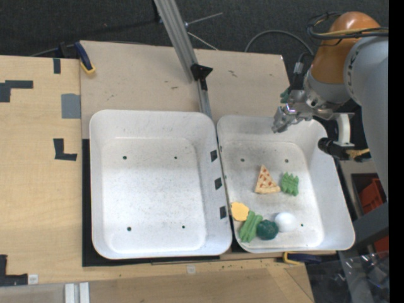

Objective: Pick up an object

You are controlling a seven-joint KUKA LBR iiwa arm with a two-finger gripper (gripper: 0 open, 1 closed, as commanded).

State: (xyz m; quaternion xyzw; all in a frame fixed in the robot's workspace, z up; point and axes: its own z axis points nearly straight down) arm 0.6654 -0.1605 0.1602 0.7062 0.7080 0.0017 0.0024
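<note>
So the arm [353, 62] is coming in from the right and hanging over the far rim of the right bin [328, 169]. The left bin [151, 182] is sitting beside it, the two touching along the middle.

The gripper [281, 122] is hovering near the far wall with nothing between its fingers, and honestly I can't tell if it's apart or together from this angle.

Everything pickable is lying toward the near half. The pizza slice [266, 180] looks like the easiest target to me, since it's sitting mid-floor with open room on its far side. The green leafy piece [290, 184] is just beside it, though.

The green stalk [250, 226], yellow piece [239, 211], dark green ball [267, 230] and white ball [285, 220] are crowding the near-left corner. I'd guess the walls are going to block the fingers there.
</note>
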